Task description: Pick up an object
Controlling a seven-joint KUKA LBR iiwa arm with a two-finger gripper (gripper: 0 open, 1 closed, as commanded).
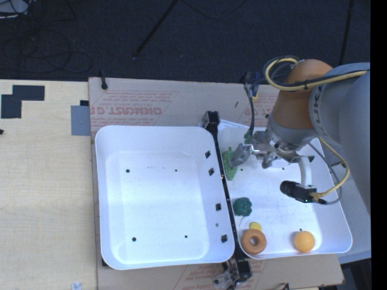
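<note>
In the right bin [326,222], my gripper [247,153] hangs low over the upper left part, under the orange-banded wrist [299,101]. Just left of its tip, a light green object [228,162] lies against the bin's left wall. Whether the gripper touches it I cannot tell. Farther down the bin lie a dark green lump [242,206], a small yellow piece [255,226], a tan ring-shaped donut [254,241] and an orange ball [304,241].
The left bin [121,144] sits beside the right one, with a black divider strip [221,180] between them. A black cable connector [297,191] hangs from the arm over the right bin. Brown cardboard [151,104] lies under both bins.
</note>
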